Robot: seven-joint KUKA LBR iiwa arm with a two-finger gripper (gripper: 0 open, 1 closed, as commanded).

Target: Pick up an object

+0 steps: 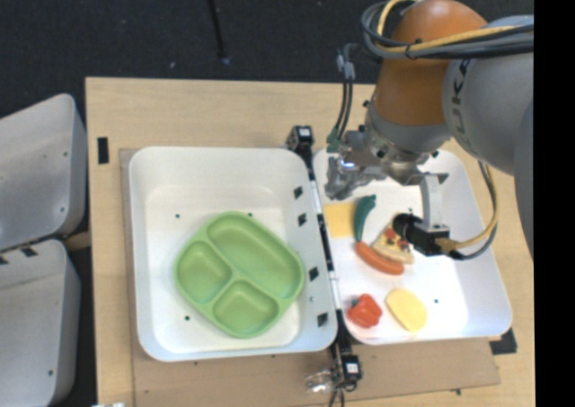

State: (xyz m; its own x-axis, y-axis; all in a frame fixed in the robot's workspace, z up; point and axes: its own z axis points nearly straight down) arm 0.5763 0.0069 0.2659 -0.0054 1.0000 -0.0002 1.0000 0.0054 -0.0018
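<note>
Wooden worktop (198,113) carries two shallow white bins. Left white bin (153,216) holds a light green three-compartment plastic tray (238,273), lying flat. Right white bin (472,284) holds small toy foods: flat yellow square piece (339,219) near the divider, dark green curved piece (364,213) just beside it, orange-red sausage-shaped piece (380,258), pizza-slice-like piece (394,242), red pepper-like piece (364,310), yellow oval piece (406,309). Grey end effector (346,182) hangs over right bin's upper left, above the yellow square; open or closed: cannot tell.
</note>
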